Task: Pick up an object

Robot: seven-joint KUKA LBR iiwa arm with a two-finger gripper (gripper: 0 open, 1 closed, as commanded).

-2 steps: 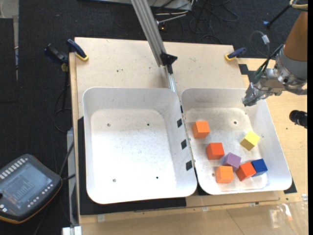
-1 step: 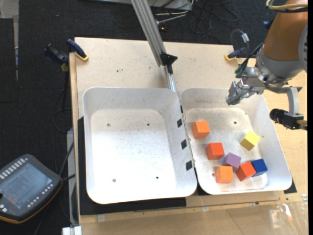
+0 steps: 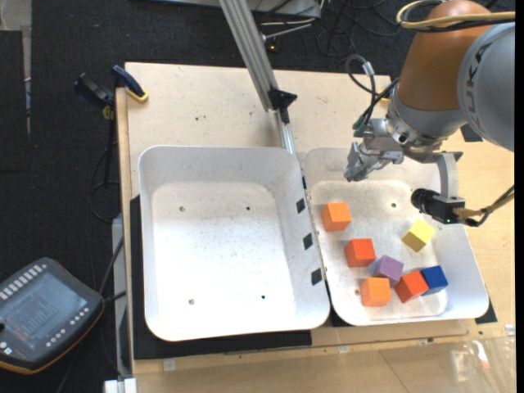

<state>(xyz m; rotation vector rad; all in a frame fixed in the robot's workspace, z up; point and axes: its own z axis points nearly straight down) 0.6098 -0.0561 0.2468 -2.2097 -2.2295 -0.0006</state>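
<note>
I see no pick made: my gripper (image 3: 358,169) hovers over the right bin's (image 3: 467,301) far edge, carrying nothing I can see; its jaw state I cannot tell. The blocks lie untouched.

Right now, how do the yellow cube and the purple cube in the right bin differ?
The small yellow foam cube stands alone near the bin's right side; the small purple foam cube is packed among orange, red and blue cubes. The yellow one lies farther back, the purple one nearer the front rim. Both look similar in size and sit turned diagonally.

Overhead, slanted, over both bins (image 3: 155,170)
</note>
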